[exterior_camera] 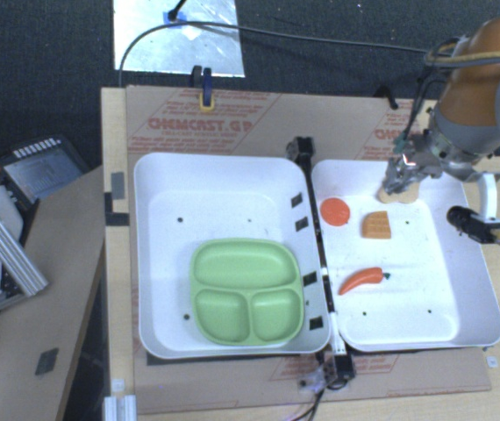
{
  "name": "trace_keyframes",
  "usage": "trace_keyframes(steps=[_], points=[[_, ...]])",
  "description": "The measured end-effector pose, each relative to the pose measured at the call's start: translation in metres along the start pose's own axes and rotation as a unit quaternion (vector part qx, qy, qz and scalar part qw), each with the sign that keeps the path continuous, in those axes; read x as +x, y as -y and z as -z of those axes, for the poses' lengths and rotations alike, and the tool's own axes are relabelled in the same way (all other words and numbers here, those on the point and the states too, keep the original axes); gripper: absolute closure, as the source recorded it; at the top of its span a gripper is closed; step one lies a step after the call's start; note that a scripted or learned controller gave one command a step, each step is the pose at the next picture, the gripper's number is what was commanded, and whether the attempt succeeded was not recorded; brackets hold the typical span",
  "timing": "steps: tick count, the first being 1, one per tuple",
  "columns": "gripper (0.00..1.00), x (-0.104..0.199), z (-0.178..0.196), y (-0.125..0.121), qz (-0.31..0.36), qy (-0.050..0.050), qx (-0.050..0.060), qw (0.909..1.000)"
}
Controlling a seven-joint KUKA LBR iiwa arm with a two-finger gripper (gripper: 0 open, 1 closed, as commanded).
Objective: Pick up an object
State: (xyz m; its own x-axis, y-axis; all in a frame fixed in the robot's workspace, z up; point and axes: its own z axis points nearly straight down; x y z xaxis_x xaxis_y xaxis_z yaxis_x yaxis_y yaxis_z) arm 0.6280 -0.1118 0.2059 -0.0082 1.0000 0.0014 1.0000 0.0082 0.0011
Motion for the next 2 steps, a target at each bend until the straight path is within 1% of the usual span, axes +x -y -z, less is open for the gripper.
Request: trace_keyframes(steps=[2], points=[[1.0, 0.1, 0.025, 0.025, 0.001, -0.001, 0.0, 1.0]])
